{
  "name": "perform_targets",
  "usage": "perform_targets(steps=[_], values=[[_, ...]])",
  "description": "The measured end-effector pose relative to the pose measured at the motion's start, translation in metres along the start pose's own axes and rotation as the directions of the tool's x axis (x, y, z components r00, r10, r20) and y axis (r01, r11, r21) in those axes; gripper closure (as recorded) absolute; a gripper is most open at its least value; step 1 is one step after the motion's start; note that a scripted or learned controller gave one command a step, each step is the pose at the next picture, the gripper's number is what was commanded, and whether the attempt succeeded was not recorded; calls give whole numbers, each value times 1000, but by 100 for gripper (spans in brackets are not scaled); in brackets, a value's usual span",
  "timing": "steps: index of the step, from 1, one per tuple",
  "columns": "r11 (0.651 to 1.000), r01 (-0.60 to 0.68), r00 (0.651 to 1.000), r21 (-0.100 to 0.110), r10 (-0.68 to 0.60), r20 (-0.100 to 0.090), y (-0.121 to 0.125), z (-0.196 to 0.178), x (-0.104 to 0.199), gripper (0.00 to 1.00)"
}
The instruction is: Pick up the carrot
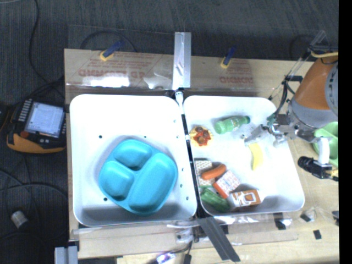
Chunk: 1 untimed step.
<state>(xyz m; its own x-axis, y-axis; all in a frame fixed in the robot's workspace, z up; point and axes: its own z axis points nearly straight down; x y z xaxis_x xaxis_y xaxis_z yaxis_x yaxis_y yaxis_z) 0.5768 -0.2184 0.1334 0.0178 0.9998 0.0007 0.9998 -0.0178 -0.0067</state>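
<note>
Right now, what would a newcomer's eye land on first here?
The big blue tray in the left bin. Then the clutter in the right bin: green bottle, banana, and the carrot near the divider. The claw hovers above the banana, by the bottle.

The grey arm comes in at the right edge of the frame, its orange band showing at the upper right. From there the wrist reaches leftward, ending in the claw (265, 133) at mid-right of the frame, its two thin fingers (254, 135) spread apart with nothing between them.
</note>
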Motion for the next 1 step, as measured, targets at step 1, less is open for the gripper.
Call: perform_targets(steps=[1], values=[[999, 40, 999, -5, -40, -5, 1, 36, 9, 0]])
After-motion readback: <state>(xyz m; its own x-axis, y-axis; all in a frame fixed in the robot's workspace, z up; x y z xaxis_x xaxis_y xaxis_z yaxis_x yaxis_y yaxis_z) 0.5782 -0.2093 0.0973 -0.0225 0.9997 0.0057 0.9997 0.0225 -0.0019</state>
